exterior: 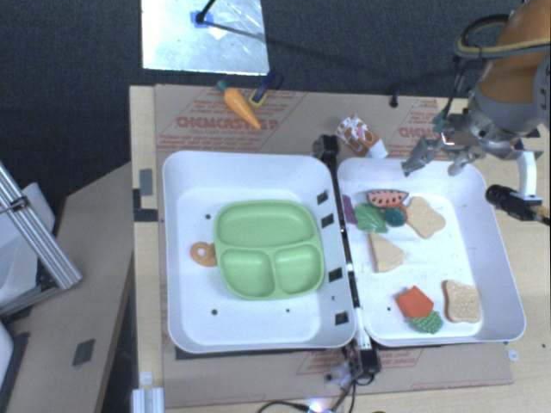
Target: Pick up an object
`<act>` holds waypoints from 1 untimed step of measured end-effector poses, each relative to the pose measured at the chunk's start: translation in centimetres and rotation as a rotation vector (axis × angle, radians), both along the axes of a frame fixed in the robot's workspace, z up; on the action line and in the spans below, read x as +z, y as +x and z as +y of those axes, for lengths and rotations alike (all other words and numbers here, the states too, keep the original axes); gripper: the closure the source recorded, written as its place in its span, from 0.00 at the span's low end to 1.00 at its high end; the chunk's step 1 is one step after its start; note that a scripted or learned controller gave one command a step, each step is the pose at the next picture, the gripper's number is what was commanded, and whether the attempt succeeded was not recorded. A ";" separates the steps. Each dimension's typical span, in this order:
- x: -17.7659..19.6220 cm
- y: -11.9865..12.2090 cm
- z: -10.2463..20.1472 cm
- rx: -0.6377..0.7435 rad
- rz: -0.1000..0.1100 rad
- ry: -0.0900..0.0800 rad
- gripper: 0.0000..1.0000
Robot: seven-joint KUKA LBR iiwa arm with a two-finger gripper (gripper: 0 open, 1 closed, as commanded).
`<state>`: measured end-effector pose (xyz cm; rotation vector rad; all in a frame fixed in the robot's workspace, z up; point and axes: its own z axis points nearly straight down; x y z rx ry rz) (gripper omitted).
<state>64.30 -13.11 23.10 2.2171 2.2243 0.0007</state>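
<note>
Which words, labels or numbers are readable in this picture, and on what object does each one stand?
"CHEMCAST": red print on the cardboard sheet under the bins, left of the carrot; the last letters are uncertain.
The same red print repeats at the sheet's upper right and along its near edge, too blurred to read.
The small packet bears a printed label, too small to read.

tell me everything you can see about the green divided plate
The pale green, plastic-looking divided plate has rounded corners and three compartments: one wide section along its far side and two smaller ones nearer the camera. It lies flat and slightly rotated in the middle of the left white bin. A small tan pretzel-shaped toy sits at its left edge.
</note>
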 end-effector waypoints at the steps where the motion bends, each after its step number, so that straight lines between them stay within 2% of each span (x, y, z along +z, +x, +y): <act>1: -6.2 0.0 0.0 -0.002 0.002 0.001 0.00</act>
